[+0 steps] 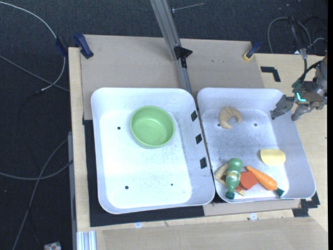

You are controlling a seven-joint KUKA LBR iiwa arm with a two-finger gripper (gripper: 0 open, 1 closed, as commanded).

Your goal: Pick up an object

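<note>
Dark carpet, crossed by thin cables, surrounds a pale wooden bench (pixel 135 61) that carries two shallow white bins side by side. An aluminium rail (pixel 166 22) slants down from the top of the view to the gap between them, and blue and yellow clamps sit at the bench's far corners.

At the centre of the left bin (pixel 109 191), a little toward its far side, a green bowl (pixel 152 126) stands upright. The right bin (pixel 296 155) holds the rest: a tan croissant (pixel 229 116) lies near its far side, well apart from the others; a pale yellow lump (pixel 272 157) (what it is cannot be told from here) lies toward the bin's right wall. Crowded into the near corner are a green bottle-shaped toy (pixel 233 173), an orange carrot (pixel 261 178) with a dark green tip, a red piece (pixel 248 180) between those two, and a small beige item partly tucked under the bottle.

From the view's right edge the arm reaches in, and its gripper (pixel 290 110) hovers above the far right corner of the right bin. Its two dark fingers (pixel 281 108) are spread apart and nothing lies between them. The croissant is the object nearest to it, off to its left.
</note>
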